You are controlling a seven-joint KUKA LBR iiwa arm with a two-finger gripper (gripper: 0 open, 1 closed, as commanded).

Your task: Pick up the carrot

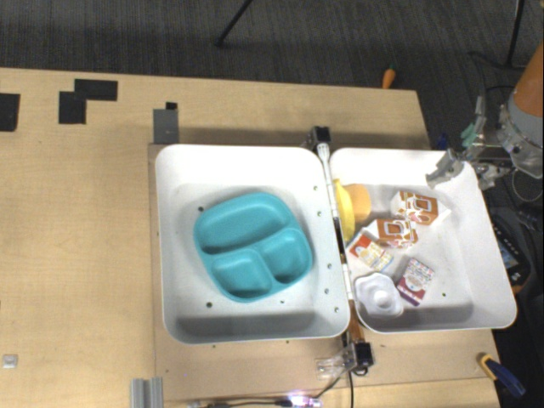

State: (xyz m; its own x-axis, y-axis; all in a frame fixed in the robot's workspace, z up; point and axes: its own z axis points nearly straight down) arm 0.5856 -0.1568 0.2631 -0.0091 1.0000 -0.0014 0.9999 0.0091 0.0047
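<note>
2 white bins sit side by side mid-frame. The left bin [170, 253] holds a teal divided plate [252, 245]. The right bin [484, 253] holds the clutter: a banana [344, 212] against the divider wall, an orange-tan rounded item [359, 201] touching the banana, which I take to be the carrot though it's partly hidden and blurry; several small snack packets [396, 232] toward the bin's centre; and a white cup-like piece [377, 295] at the lower left corner.

The gripper [446, 167] hangs at the upper right rim of the right bin, well apart from the carrot, nothing between the tips; open vs closed, can't tell at this res.

Step in hand: approach. To do it well, travel left across the bin w/ height kept above the packets, center over the orange item, and align the tips so they straddle it w/o catching the banana next to it. Descend straight. Risk: pinching the banana too, or sliding off the rounded surface.
</note>
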